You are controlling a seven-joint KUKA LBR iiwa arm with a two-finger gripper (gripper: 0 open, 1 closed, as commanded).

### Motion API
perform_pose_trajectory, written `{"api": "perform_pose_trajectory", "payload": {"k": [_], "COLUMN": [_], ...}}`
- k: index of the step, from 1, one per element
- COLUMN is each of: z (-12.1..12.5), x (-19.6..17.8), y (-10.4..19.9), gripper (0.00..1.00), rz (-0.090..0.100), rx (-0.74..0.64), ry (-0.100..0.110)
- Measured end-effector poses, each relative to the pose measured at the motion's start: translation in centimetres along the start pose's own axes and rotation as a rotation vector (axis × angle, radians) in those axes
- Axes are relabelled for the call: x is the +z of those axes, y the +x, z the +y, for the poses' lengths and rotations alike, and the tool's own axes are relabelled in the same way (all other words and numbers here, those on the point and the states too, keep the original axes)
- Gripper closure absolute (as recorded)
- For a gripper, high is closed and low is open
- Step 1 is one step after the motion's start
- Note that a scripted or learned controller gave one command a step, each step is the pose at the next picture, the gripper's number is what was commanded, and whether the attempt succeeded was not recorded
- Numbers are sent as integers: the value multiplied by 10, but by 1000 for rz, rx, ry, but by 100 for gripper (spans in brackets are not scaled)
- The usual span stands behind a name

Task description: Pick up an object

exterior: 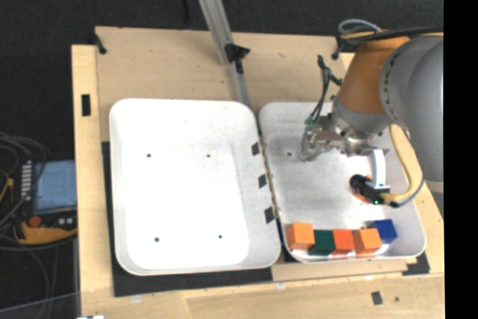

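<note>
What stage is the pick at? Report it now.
Done: nothing lifted yet. The blocks, orange, green, orange, orange and blue, sit in a row along the right bin's near wall. In hand: the gripper hangs over that bin's far half, away from them. Left: reach, grasp, lift.

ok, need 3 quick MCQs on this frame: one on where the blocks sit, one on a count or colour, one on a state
1. The blocks lie in:
A. the left bin
B. the right bin, along its near edge
C. the bench outside the bins

2. How many blocks are blue?
A. one
B. three
C. none

3. The gripper is:
A. over the right bin's far part, apart from the blocks
B. pressed on the blocks
C. over the left bin

Key: 1 B, row lines the near wall. 2 A, blue block ends the row. 3 A, bare floor separates them.
</note>
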State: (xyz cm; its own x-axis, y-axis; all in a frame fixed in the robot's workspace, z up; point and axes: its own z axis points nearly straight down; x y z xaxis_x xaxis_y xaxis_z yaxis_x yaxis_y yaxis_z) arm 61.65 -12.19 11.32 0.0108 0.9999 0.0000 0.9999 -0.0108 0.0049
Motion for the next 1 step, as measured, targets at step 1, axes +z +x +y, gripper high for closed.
{"api": "perform_pose_trajectory", "payload": {"k": [1], "z": [1], "x": [-45], "y": [5], "gripper": [100], "rz": [0], "rx": [-11], "ry": [-1]}}
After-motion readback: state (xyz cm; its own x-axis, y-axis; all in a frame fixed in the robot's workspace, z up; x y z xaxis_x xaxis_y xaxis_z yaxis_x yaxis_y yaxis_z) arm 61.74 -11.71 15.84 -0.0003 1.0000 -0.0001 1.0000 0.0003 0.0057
